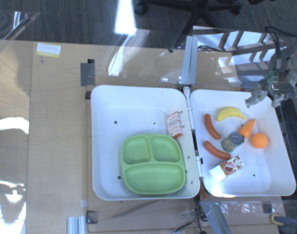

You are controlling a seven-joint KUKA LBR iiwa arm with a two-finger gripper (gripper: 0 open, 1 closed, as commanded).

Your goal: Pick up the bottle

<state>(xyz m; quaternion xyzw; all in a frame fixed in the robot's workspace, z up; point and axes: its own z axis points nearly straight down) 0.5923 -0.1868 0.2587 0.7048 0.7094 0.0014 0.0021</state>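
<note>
The bottle (pixel 227 168) is small and white with a red label. It lies on its side near the front of the right bin (pixel 277 179), just below a sausage. My gripper (pixel 263 98) hangs at the end of the grey arm over that bin's far right corner, above and to the right of the banana (pixel 230 113). It is well apart from the bottle, and nothing shows in its grasp.
Two sausages (pixel 211 126) (pixel 216 150), a grey-green can (pixel 233 141), a carrot (pixel 247 128) and an orange (pixel 259 140) crowd the right bin's middle. The left bin (pixel 104 130) holds a green divided plate (pixel 152 164) and a red-and-white packet (pixel 174 124).
</note>
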